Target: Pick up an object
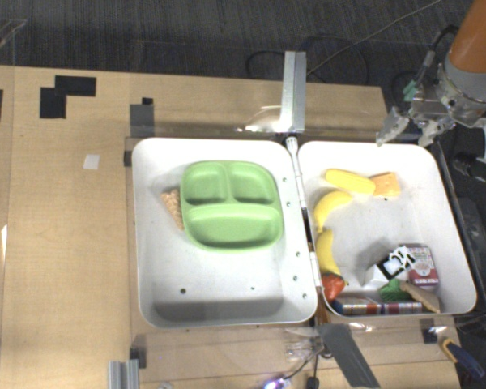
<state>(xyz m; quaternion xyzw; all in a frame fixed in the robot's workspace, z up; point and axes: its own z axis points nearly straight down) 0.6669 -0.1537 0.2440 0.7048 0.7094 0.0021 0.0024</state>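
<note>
Pale wood surface (57,241) fills my left side, bare except for black marks. In the left bin (219,298) I see a green divided plate (229,203) with a tan waffle-like piece (172,208) tucked under its left edge; the front half of that bin is open floor. In the right bin (437,217) lie a yellow lemon-like piece (349,181) touching an orange wedge (385,185), two bananas (330,207) along the divider, and a clutter of small packages (405,270) at the front corner. The gripper (409,130) hangs above the bin's back rim, fingers spread, holding nothing.
</note>
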